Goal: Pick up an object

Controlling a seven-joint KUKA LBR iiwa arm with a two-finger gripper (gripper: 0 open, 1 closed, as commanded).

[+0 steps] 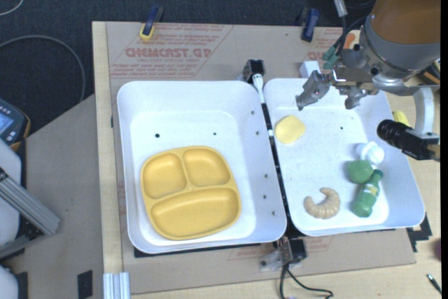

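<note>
My gripper (330, 97) hangs over the far part of the right bin (318, 157), fingers spread open with nothing between them. A pale yellow lump (289, 129) lies just below and left of the gripper, near the bin's left wall. A tan croissant-shaped piece (323, 203) rests near the front of that bin. A green bottle with a white cap (366, 182) lies at the bin's right side.
The left bin (140, 115) holds a yellow three-compartment plate (190, 191). A black divider clip (253, 71) sits at the far end between the bins. Blue and yellow clamps (149, 22) hold the cardboard at the back.
</note>
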